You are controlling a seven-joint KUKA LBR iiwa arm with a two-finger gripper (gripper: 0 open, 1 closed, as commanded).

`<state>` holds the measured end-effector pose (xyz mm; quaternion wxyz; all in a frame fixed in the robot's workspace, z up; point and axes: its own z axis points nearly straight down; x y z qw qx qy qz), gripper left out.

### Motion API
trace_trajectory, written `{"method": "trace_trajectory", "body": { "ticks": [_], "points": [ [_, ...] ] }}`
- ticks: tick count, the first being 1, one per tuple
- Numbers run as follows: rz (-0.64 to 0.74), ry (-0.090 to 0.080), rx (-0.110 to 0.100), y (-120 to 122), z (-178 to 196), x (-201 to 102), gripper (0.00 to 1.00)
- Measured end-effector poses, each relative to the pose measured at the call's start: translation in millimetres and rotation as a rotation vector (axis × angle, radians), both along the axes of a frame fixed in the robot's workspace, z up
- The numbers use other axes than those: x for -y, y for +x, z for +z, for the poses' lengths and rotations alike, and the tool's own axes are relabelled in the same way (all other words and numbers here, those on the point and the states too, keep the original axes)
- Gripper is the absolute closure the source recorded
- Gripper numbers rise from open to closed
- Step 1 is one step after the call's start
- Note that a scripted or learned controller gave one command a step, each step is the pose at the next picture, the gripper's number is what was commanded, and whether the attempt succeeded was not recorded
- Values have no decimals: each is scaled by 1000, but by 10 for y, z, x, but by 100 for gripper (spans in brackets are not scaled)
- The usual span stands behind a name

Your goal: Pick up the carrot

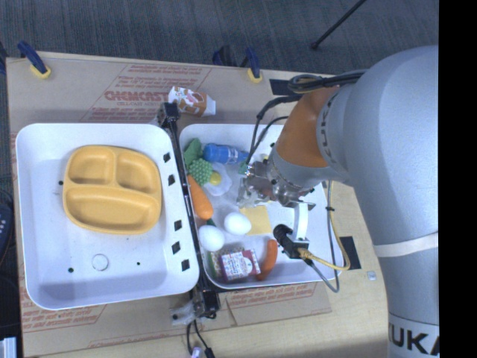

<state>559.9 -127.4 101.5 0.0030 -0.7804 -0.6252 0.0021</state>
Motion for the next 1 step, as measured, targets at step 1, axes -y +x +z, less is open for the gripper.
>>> {"method": "trace_trajectory", "body": {
  "ticks": [1],
  "points": [
    [-380,0,0,-265,-100,-203,100]
  ]
}}
